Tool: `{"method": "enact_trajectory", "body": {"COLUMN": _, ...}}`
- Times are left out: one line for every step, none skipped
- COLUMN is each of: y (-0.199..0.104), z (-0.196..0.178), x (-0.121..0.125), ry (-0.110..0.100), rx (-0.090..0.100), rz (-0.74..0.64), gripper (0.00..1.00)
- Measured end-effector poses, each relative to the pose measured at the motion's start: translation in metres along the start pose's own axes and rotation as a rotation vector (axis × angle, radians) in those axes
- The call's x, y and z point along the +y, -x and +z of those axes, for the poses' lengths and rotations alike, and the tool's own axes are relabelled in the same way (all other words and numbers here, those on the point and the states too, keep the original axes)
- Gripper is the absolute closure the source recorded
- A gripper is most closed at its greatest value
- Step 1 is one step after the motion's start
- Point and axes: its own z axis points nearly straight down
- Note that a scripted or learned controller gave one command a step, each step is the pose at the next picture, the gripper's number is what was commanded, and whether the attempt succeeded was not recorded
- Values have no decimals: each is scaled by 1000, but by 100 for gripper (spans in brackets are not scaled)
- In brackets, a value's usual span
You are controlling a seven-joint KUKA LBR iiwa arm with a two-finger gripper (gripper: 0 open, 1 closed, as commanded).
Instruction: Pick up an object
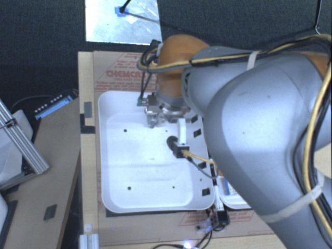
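Object to pick: it cannot be made out, since the arm (259, 139) covers most of the right bin (239, 202). Only a sliver of that bin shows near the bottom. A small patch with blue marking (229, 189) lies in that sliver, too little of it visible to identify.

The left bin (111, 154) sits on a cardboard sheet (116, 71) printed in red, which lies on the table (57, 180). The bin's white floor shows a few small dark dots.

The arm reaches in from the right, its large grey body filling that side. Its orange band (176, 51) sits above the bin's far edge. The gripper (152, 117) hangs below the band, over the far rim of the left bin, near the middle of that rim. Whether the jaws are open or closed cannot be told, as they are small and partly masked by the wrist hardware. Nothing can be seen held between them.

A yellow cable (199, 160) runs from a black fitting (174, 144) along the bin's right side towards the arm's body.

A shiny sheet (122, 14) lies beyond the cardboard on dark ground. A metal rail (23, 144) slants across the left edge.
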Motion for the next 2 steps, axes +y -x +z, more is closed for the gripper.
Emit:
{"method": "enact_trajectory", "body": {"y": -64, "z": -2, "x": -34, "ry": 5, "rx": 3, "rz": -3, "gripper": 100}}
{"method": "enact_trajectory", "body": {"y": -30, "z": -1, "x": -68, "ry": 2, "rx": -2, "rz": 5, "gripper": 100}}
